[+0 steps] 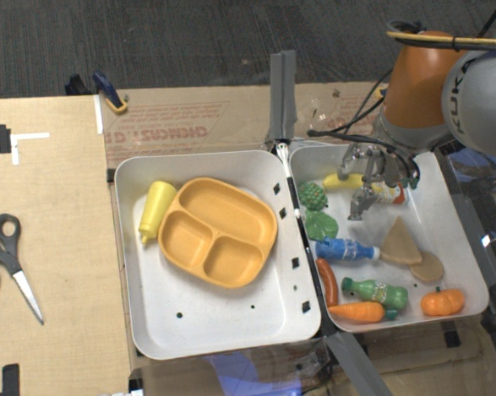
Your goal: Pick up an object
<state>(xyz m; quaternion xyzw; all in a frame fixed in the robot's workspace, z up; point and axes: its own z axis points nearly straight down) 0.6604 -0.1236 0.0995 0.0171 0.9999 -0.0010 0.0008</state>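
Note:
My gripper (pixel 368 195) hangs low over the back of the right bin (pixel 453 221), under the arm's orange band (pixel 414 88). Just left of it lies a yellow piece (pixel 338 179), and a small red-orange thing (pixel 399 196) peeks out at its right side. Nothing shows in its grasp. In front of it lie a blue bottle (pixel 346 249), a tan wedge (pixel 399 241), a tan round piece (pixel 427 268), a green bottle (pixel 375 292), a carrot (pixel 356 313), a red sausage (pixel 327 280) and an orange pumpkin (pixel 442 302). Two green vegetables (pixel 317 209) sit by the bin's left wall.
The left bin (pixel 155 326) holds an orange divided plate (pixel 219 231) and a yellow bottle (pixel 154 210). Scissors (pixel 11 260) lie on the wooden bench at far left. A grey post (pixel 282 97) stands behind the wall between the bins.

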